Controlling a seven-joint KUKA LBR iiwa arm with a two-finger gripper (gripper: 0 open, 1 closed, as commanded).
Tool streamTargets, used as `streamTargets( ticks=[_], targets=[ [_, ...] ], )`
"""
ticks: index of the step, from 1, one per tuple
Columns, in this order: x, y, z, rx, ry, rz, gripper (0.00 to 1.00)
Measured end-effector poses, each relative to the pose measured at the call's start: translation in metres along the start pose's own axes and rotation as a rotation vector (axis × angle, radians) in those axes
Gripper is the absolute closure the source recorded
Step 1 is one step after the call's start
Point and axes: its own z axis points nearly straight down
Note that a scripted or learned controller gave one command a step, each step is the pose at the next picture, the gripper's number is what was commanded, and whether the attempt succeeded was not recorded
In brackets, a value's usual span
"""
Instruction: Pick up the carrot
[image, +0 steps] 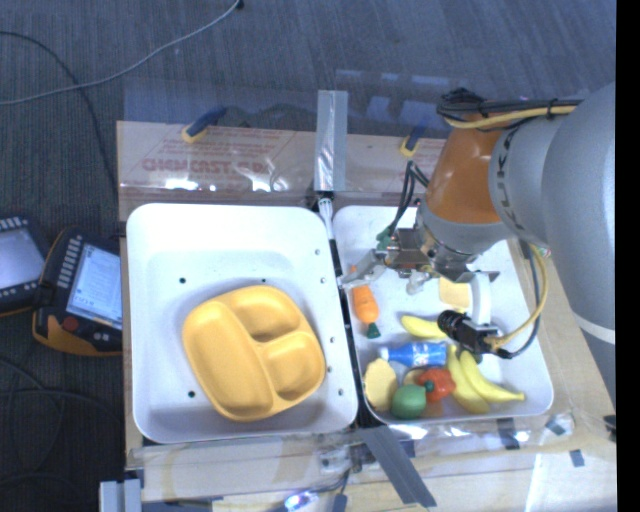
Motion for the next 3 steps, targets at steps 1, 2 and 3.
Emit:
streamTargets(
  ticks=[1,2,3],
  targets=[
    [-0.021,0.003,-0.055,-0.008,-0.019,0.106,0.0],
    [-0.003,0.015,-0.018,-0.005,-0.02,0.035,0.0],
    [0.006,0.002,-0.018,-0.005,-0.02,0.02,0.0]
  ],
)
